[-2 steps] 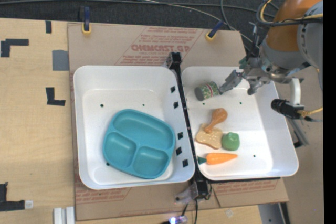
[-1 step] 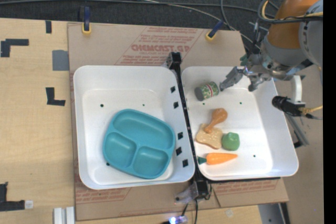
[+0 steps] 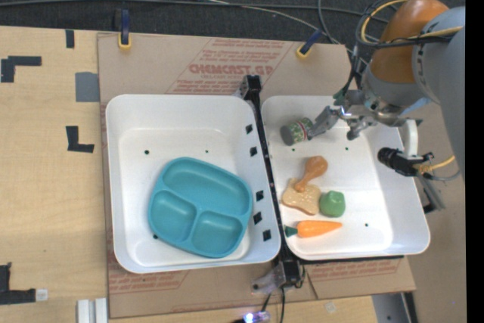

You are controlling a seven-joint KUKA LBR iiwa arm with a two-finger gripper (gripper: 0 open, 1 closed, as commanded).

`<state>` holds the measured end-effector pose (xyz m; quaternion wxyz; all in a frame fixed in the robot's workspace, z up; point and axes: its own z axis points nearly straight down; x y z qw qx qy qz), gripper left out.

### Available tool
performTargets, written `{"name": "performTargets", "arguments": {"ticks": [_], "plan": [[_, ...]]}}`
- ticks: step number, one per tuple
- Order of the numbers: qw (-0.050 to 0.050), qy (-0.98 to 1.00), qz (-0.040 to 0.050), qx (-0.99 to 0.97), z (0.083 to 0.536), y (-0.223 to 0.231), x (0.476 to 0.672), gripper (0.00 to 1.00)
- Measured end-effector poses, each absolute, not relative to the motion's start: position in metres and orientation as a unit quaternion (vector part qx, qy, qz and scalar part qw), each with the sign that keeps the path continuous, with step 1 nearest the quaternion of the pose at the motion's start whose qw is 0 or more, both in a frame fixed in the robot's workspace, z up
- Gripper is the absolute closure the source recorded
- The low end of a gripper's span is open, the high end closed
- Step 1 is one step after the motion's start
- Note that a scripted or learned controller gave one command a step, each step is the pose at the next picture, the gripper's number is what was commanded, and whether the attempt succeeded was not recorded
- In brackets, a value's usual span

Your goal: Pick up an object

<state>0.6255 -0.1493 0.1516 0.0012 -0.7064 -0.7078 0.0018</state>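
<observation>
My gripper (image 3: 340,125) hangs over the back of the right bin (image 3: 393,223), open, with nothing between its fingers. A small grey and green cylinder (image 3: 296,131) lies just left of the left fingertip (image 3: 325,122); I cannot tell if they touch. Nearer the front lie a tan drumstick (image 3: 311,169), a beige toast-like piece (image 3: 302,197), a green round item (image 3: 331,203) and an orange carrot (image 3: 318,228).
A teal divided plate (image 3: 199,206) lies in the left bin (image 3: 121,125). A black divider (image 3: 261,163) runs between the bins. Cables (image 3: 344,4) loop above the arm at the back right.
</observation>
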Motion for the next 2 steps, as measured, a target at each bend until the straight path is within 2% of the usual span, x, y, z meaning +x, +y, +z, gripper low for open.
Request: {"name": "performTargets", "arguments": {"ticks": [1,2], "plan": [[0.002,-0.708,0.0021,-0.706,0.105,-0.141,0.624,0.00],[-0.001,-0.708,0.0012,-0.706,0.084,-0.141,0.625,0.00]]}}
